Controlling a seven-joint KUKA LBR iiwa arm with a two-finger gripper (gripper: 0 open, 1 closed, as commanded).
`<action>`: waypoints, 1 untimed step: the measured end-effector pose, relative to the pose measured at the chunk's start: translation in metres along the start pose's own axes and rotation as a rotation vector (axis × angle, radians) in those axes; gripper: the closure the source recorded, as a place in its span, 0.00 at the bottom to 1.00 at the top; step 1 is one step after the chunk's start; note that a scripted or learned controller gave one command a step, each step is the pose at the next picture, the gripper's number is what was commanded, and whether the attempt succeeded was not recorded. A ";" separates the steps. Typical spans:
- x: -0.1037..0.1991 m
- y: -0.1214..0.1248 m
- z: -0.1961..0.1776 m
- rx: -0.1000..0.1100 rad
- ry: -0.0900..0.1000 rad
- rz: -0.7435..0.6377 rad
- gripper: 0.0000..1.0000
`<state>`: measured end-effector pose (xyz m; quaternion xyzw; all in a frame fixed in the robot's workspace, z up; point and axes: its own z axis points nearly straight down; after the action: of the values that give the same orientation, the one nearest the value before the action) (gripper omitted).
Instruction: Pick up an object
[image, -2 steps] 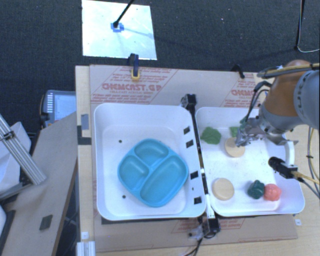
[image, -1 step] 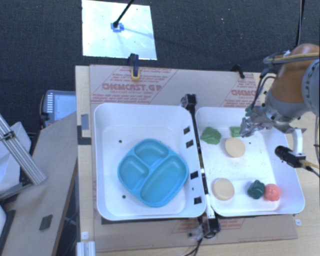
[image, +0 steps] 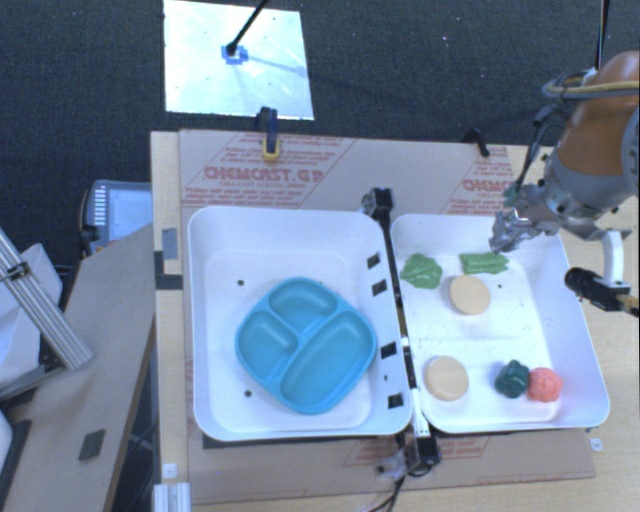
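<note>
The right bin (image: 575, 330) holds several small toy foods: a green leafy piece (image: 421, 271), a flat green piece (image: 484, 263), two tan discs (image: 469, 295) (image: 446, 378), a dark green lump (image: 513, 378) and a red-orange ball (image: 544, 385). My gripper (image: 503, 236) hangs at the bin's far edge, just above and to the right of the flat green piece. Nothing shows between its fingers.
The left bin (image: 215, 260) carries a blue divided plate (image: 304, 344). A black clip strip (image: 388, 290) runs between the bins. The arm's orange band (image: 600, 110) and wrist sit above the right bin's far right corner. Cardboard lies under both bins.
</note>
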<state>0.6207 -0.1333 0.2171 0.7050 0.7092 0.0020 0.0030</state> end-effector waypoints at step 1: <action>0.000 0.001 -0.022 0.002 0.000 0.000 1.00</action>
<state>0.6220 -0.1333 0.2393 0.7050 0.7092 0.0015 0.0021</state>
